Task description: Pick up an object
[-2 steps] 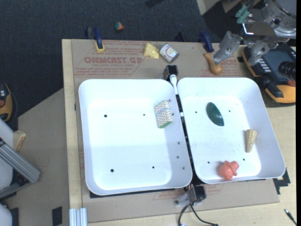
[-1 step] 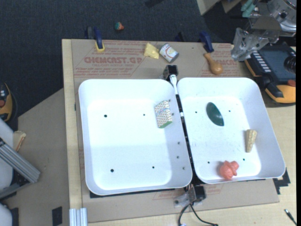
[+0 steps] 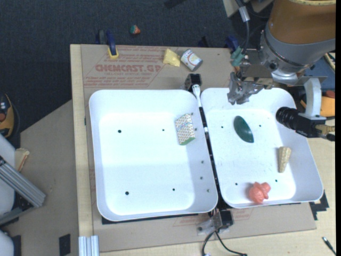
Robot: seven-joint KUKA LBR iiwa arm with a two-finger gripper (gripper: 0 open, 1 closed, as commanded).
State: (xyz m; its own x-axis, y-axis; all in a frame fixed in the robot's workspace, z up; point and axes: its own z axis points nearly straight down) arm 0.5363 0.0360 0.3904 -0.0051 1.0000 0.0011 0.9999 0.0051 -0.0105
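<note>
Now we should lower the tool [image 3: 238,97], upper right of the frame, squarely over the green oval object [image 3: 244,129]; its grip state we cannot tell.

- The gripper [image 3: 238,96] hangs over the right bin [image 3: 303,167], near its 11 o'clock corner.
- A dark green oval thing [image 3: 244,129] lies just at 5 o'clock from it.
- A pink toy [image 3: 258,192] sits at the bin's 6 o'clock.
- A tan cone [image 3: 283,158] lies at 3 o'clock.
- The left bin [image 3: 106,159] has a small patterned packet [image 3: 185,128] at its 2 o'clock.
</note>
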